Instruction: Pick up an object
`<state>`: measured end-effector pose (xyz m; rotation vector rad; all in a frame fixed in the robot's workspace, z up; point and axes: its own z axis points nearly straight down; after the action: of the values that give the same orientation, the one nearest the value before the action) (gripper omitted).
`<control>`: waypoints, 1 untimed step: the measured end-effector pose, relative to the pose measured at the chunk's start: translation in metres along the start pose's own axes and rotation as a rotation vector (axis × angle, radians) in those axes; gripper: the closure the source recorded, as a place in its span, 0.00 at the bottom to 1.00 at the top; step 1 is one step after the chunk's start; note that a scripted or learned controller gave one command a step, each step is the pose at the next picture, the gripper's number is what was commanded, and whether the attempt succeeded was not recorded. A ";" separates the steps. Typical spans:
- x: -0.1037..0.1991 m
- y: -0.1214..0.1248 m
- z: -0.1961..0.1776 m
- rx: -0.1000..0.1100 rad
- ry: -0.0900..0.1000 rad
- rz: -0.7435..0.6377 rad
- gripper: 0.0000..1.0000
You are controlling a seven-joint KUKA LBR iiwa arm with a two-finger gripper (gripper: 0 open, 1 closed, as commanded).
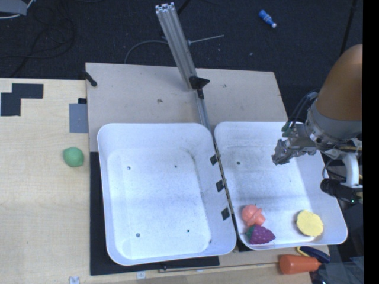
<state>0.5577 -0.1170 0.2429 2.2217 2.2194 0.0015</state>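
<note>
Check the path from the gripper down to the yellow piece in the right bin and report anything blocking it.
Nothing visible blocks it. The gripper hangs over bare floor of the right bin; the yellow piece lies nearer the front rim, apart from the orange-pink toy and purple toy.

Both bins, left bin (118,141) and right bin (260,136), look like smooth white plastic, slightly speckled, soft sheen. Bench top (35,176) is pale wood grain, matt. Board (142,93) under the bins is plain tan, matt. Slanted rail (177,43) is ribbed grey metal. Arm shell (346,81) is glossy orange. Gripper (285,152) is dull grey metal. Green ball (73,157) is matt. Yellow piece (310,223), pink piece (253,214) and purple piece (260,235) look like smooth plastic.
</note>
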 end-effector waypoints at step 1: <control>0.044 -0.001 0.003 0.002 0.001 -0.004 1.00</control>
<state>0.5572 -0.0725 0.2396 2.2192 2.2252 0.0001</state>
